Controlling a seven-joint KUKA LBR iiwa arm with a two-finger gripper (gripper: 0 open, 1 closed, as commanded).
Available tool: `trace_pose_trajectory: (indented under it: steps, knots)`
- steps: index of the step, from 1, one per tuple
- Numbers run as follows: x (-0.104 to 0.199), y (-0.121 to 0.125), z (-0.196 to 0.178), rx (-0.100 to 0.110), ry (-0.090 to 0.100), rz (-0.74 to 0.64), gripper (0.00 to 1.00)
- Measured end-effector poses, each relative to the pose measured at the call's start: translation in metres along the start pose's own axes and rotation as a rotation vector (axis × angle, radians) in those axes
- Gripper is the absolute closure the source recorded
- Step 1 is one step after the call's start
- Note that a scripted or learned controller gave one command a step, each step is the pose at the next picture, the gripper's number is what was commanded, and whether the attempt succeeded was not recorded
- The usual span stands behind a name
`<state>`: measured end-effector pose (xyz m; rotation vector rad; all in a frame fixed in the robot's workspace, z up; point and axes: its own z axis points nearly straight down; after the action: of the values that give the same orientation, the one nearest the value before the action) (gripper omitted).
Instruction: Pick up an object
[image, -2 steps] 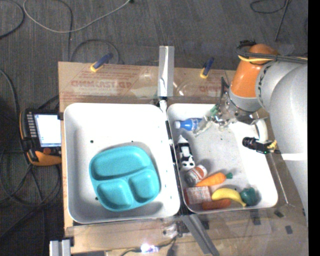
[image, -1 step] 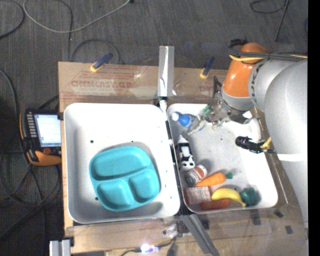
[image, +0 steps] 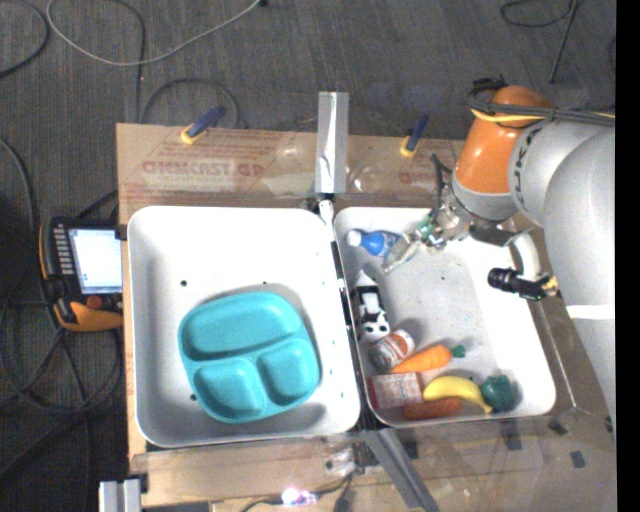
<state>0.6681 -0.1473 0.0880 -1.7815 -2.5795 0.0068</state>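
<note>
Front edge of right bin (image: 545, 405): a banana (image: 456, 388), a carrot (image: 428, 358), a red sausage-shaped piece (image: 434, 408), a dark green item (image: 499, 391) and a flat reddish packet (image: 396, 390) lie crowded together, many of them touching.
Left wall of right bin: a small black-and-white toy (image: 372, 322) and a little jar (image: 391, 348) lie near the divider.
Back of right bin: a blue-capped bottle (image: 373, 242) lies just beside the gripper (image: 412, 245).
Left bin (image: 150, 300): it holds one turquoise divided tray (image: 250, 352), tilted toward the front.
Gripper state: it is low over the back of the right bin; I cannot tell if it is spread or closed, and I see nothing held in it.
Likely target: the bottle, I judge, because it is the nearest thing.
Risk: the bottle is round and lies close to the bin corner, so it may roll away or be pushed against the wall.
Risk at the front: the things are packed, so a grasp there may catch two or slip.
</note>
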Motion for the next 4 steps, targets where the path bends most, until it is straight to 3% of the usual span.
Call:
trace_pose_trajectory:
  steps: [1, 2, 3, 4]
  knots:
    - [0.0024, 0.0005, -0.0004, -0.002, -0.009, -0.028, 0.00]
    - [0.0043, -0.0020, -0.0095, 0.013, 0.001, -0.030, 1.00]
    - [0.0043, -0.0006, -0.0104, 0.008, -0.001, -0.031, 0.00]
    - [0.0028, 0.0010, -0.0005, 0.000, -0.006, -0.039, 0.00]
